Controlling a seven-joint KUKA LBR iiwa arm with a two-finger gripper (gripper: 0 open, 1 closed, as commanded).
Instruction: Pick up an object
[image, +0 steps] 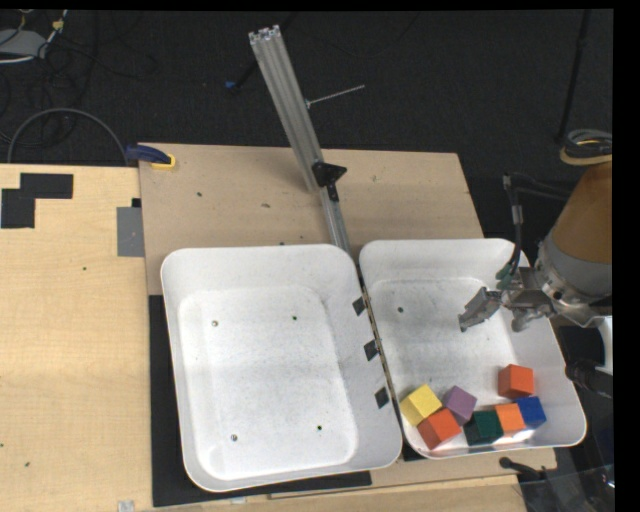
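Dark floor surrounds the surface (250, 190), which carries two white bins so picks can go from one to the other. Blocks (480, 408) huddle in the right bin (440, 260), at its near corner against the wall, awkward for a grasp. Over the same bin's far right, well apart from them, the end effector (500, 308) hangs with fingers spread wide, holding nothing.

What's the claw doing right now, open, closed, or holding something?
Claw: open, holding nothing, above the right bin, apart from the blocks.
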